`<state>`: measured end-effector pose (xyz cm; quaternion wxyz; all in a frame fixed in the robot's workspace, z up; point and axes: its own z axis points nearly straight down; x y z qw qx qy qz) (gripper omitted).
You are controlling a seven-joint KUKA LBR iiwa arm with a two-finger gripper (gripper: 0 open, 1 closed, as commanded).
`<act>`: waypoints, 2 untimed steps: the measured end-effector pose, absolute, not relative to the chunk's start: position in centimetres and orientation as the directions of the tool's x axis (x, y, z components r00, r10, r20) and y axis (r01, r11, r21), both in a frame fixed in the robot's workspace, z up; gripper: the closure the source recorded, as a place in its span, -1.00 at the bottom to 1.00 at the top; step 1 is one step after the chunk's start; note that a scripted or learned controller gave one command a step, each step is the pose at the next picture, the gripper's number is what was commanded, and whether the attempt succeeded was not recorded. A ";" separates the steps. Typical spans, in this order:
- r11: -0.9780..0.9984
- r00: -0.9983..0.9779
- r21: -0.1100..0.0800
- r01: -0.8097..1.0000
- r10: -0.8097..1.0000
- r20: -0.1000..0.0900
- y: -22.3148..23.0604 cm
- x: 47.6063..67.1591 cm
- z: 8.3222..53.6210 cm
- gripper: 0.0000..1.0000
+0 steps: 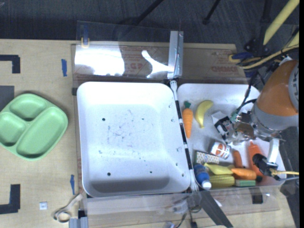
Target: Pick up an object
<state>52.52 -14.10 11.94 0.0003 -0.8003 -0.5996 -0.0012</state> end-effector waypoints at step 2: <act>-0.553 0.553 0.000 0.833 0.833 -0.001 -11.0 60.4 19.3 1.00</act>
